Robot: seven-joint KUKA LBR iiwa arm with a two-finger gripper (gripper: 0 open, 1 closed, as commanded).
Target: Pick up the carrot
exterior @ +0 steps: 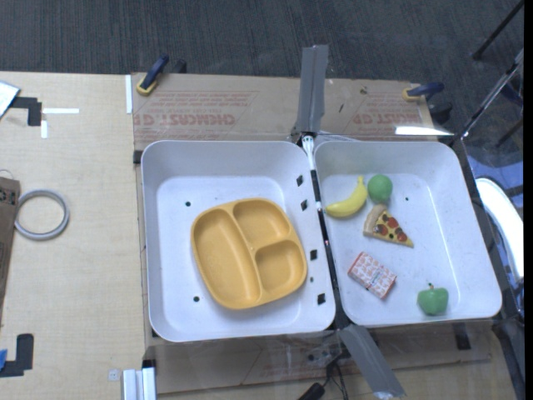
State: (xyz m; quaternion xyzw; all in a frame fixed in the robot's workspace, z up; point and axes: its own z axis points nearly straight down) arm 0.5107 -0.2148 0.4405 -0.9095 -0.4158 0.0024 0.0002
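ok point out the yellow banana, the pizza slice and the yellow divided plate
yellow banana [347, 202], camera view, middle of its curve
triangular pizza slice [386, 227], camera view, centre of the topping
yellow three-compartment plate [218, 257], camera view, floor of its large compartment

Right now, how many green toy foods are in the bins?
2, both in the right bin: a round green fruit beside the banana near the back, and a green pepper-like piece in the front right corner.

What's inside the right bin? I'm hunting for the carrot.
The right bin holds a banana, a green ball, a pizza slice, a red-and-white packet and a green pepper. No carrot is visible; nothing looks big enough to hide one.
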